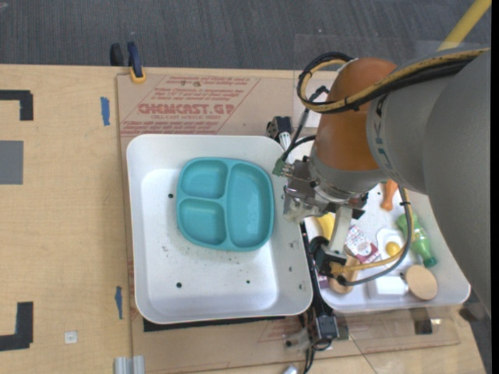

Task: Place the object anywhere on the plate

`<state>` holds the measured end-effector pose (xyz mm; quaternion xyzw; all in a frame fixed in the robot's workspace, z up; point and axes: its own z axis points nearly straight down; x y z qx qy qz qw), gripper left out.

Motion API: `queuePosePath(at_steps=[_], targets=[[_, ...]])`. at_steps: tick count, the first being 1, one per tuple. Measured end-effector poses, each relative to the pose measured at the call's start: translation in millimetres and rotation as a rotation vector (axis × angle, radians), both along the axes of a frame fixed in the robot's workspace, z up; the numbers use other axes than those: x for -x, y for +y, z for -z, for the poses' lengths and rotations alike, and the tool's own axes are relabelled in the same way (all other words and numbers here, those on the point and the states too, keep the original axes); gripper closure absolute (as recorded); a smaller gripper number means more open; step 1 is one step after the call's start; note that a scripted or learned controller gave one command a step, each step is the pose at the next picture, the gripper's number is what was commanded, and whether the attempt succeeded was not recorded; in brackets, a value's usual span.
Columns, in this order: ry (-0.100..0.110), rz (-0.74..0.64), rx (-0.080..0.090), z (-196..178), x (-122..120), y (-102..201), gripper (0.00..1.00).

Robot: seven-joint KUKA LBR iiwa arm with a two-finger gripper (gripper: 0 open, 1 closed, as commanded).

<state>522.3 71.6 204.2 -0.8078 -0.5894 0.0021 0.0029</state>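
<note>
Teal was the colour of the plate (226, 203), and it had three parts. It lay flat in the left bin (148, 232), up near the back, with nothing on it. A few small dark specks dotted the white floor of that bin around the plate.

Beside it stood the right bin (456, 291), and this one was full of little things. I saw a small round packet with red on it (359, 242), a green bottle (418, 241), a tan round thing like an egg (422, 282), a yellow piece (326, 224) and an orange bit (387, 195). They lay close together, some touching. I could not tell which one was meant for the plate.

The big grey arm (437, 123) reached in from the right, with its orange band (351, 115) above the wrist. It hung over the wall between the two bins, more on the right bin's side. The pincer (312, 201) pointed down there, near the yellow piece. I could not tell if it was open or closed, or if it had hold of anything, because the arm hid it.

Both bins sat on a brown table (62, 232) with a card sheet with red writing (187, 107) behind them.
</note>
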Motion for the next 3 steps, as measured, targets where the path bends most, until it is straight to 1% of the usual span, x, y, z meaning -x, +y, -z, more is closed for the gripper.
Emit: queuePosePath(at_steps=[1, 2, 3], targets=[[-0.006, 0.144, 0.002, -20, 6, 55, 1.0], [-0.005, 0.143, 0.004, -20, 6, 54, 0.0], [-0.002, 0.23, 0.001, -21, -45, 144, 0.0]])
